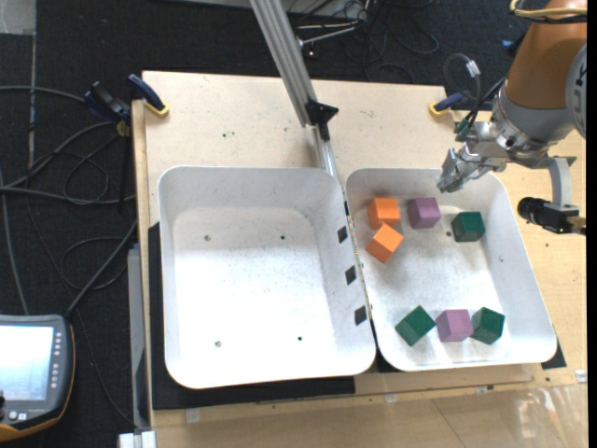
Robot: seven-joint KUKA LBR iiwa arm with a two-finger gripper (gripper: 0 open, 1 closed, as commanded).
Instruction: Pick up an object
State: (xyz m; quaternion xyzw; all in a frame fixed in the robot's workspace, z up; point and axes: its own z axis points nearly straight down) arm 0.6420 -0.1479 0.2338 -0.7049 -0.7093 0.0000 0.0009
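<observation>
Seven small blocks lie in the right-hand bin (519, 250) of a bench (233, 119) as a grey and orange robot arm (550, 54) reaches in from the right side of the camera view. The gripper (451, 179) hangs over that bin's far rim, toward its far right corner, and nothing is seen between its fingers; whether the claw is open or closed cannot be told at this angle and size.

Taking the right-hand bin as the landmark: two orange blocks sit near its left wall in the far half, one orange block (383, 211) farther back and the other orange block (384, 242) just in front of it, tilted, the two touching or nearly so. A purple block (423, 212) rests just to the right of the rear orange one, near the bin's far middle and nearest to the gripper. A dark green block (468, 225) lies to the right of that, toward the bin's right wall.

Along the bin's near edge stand three more in a row: a green block (415, 326) at the left, a second purple block (454, 325) in the middle, and another green block (488, 324) at the right, close together.

The left-hand bin (177, 250) adjoins the right-hand bin's left wall. A slanted metal rail (284, 45) runs from beyond the bench down to the seam between the bins.
</observation>
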